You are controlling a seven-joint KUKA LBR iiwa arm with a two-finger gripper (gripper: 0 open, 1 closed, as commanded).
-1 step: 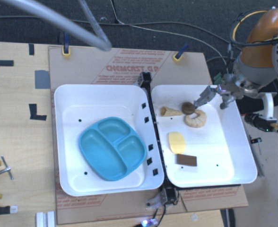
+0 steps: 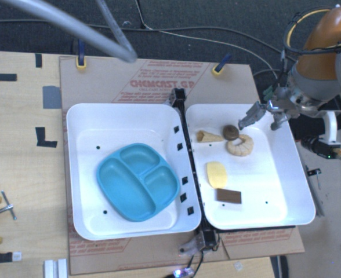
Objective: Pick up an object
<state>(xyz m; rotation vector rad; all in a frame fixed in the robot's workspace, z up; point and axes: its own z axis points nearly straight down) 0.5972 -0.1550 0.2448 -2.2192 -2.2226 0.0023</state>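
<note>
In the right bin (image 2: 286,204) lie a tan cone (image 2: 208,136), a dark brown ball (image 2: 231,132), a beige ring-shaped pastry (image 2: 240,146), a yellow slab (image 2: 217,174) and a brown block (image 2: 228,196). My gripper (image 2: 262,120) hangs over the bin's upper right part, to the right of the ball and the ring. It is open, its fingers spread apart with nothing between them. One finger (image 2: 250,118) points down-left toward the ball but stays apart from it.
The left bin (image 2: 83,132) holds a blue divided plate (image 2: 137,181). A black divider (image 2: 185,155) runs between the bins. Cables cross the dark floor behind the bench, and a grey pole (image 2: 60,16) slants across the top left.
</note>
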